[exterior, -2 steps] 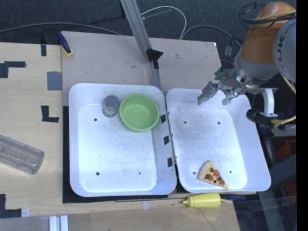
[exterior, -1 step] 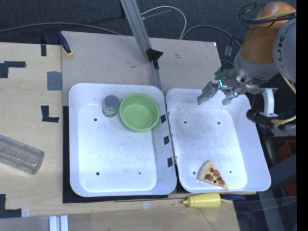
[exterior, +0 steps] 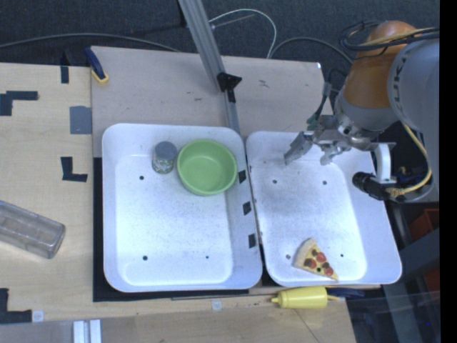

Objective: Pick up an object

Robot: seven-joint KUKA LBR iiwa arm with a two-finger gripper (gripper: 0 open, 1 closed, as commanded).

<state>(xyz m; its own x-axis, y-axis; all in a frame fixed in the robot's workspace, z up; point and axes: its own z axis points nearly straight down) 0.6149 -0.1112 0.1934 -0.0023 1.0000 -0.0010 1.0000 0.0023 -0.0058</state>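
Observation:
A toy pizza slice point(exterior: 315, 259) lies near the front of the right bin point(exterior: 285, 213). The left bin point(exterior: 171, 249) holds a green bowl point(exterior: 206, 166) and, just left of it, a small grey can point(exterior: 164, 156), both at its back. My gripper point(exterior: 309, 153) hangs over the back of the right bin, open, with its two fingers spread and nothing between them. It is well apart from the pizza slice, which lies toward the front of the bin.
A yellow mustard bottle point(exterior: 303, 298) lies on the bench in front of the right bin. A clear plastic container point(exterior: 28, 229) rests on the bench at far left. A metal pole point(exterior: 203, 34) slants up behind the bins.

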